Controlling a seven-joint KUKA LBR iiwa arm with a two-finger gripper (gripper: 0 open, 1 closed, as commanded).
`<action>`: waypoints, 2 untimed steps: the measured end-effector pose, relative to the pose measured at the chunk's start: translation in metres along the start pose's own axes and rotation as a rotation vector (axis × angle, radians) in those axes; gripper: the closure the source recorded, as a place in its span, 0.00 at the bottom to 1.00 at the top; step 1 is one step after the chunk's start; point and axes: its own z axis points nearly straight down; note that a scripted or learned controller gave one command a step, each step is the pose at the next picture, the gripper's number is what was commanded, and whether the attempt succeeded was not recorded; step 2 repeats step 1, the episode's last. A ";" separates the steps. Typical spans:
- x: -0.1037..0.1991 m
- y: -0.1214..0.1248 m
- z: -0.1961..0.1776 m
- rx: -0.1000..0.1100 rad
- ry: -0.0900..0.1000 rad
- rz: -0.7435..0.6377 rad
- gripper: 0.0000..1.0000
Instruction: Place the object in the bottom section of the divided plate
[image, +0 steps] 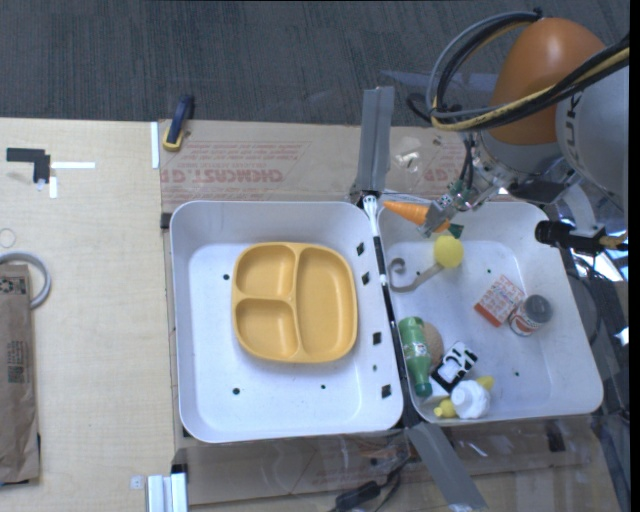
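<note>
Two white bins sit side by side on your counter. The end effector (440, 215) hangs at the right bin's (560, 400) far rim, touching the carrot (408, 211); whether it grips the carrot, you cannot tell. Lift clear before crossing the divider, since the lemon (449, 252) lies just below it. The plate (295, 301) waits well to its left, in the left bin (200, 400). Beyond the bins you have cardboard and dark carpet.
</note>
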 end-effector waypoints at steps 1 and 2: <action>0.038 0.025 0.001 0.001 0.001 -0.157 1.00; 0.038 0.025 0.001 0.001 0.001 -0.157 1.00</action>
